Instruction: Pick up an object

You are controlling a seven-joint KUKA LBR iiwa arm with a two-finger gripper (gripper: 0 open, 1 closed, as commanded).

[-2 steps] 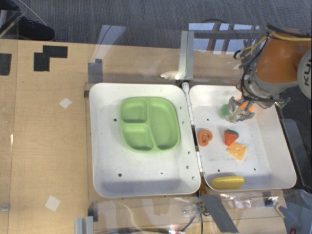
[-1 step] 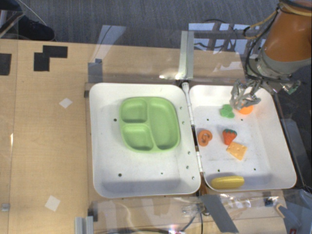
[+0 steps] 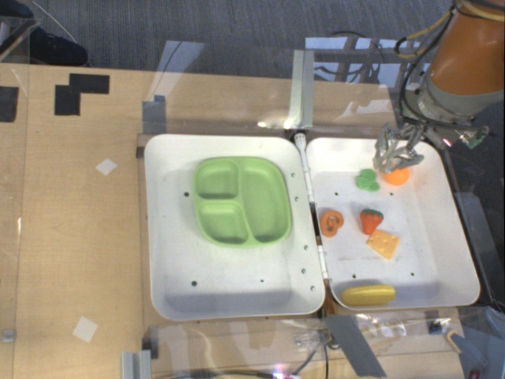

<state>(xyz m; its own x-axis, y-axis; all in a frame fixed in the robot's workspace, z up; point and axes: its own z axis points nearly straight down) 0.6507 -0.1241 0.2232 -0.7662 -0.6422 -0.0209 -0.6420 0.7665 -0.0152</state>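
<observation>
The gripper [image 3: 394, 158] hangs over the far part of the right bin [image 3: 454, 212], its metal fingers just above and partly covering a small orange toy [image 3: 398, 176]; how far they are parted, and whether they grip anything, cannot be told. Just beside the orange toy lies a green toy broccoli [image 3: 366, 181]. Nearer the bin's middle sit a toy strawberry [image 3: 372, 220] and a yellow cheese wedge [image 3: 384, 245], touching, with an orange-red ring-shaped toy [image 3: 331, 222] by the left wall. A yellow toy banana [image 3: 368, 294] lies along the near edge. The left bin [image 3: 170, 283] holds a green divided plate [image 3: 240, 200] at its middle.
</observation>
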